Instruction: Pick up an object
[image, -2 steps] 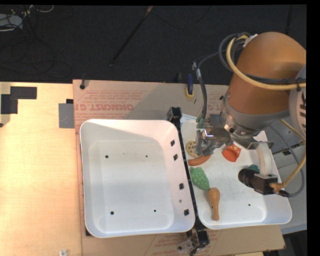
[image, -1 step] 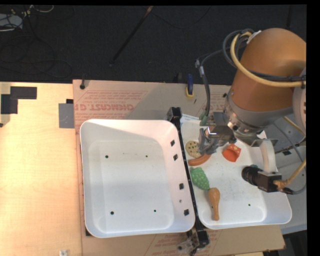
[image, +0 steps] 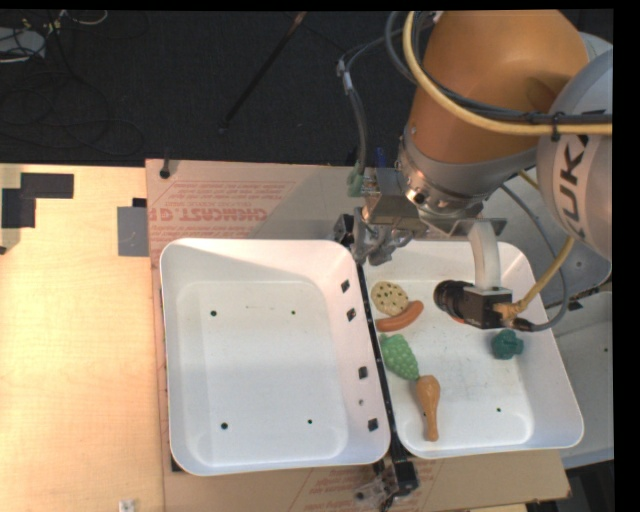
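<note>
Gripper (image: 375, 243) above right bin's (image: 500, 425) far left corner, grip we cannot tell, cookie (image: 387, 295) just beneath, sausage (image: 398, 318), green toy (image: 400, 357), drumstick (image: 428, 405) along left wall, teal ball (image: 507, 344) near right edge, left bin (image: 260, 370) alongside, cardboard (image: 230, 205) under both.

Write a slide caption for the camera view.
KUKA arm poised over the right bin, which holds cookie, sausage, green toy, drumstick and teal toy.

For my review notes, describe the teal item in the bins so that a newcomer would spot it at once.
Find the white bin on the view's right. Four things line its left side: a cookie, a sausage, a green piece and a drumstick. The teal lump lies apart by the right wall, the only roundish, blue-green thing there.
</note>
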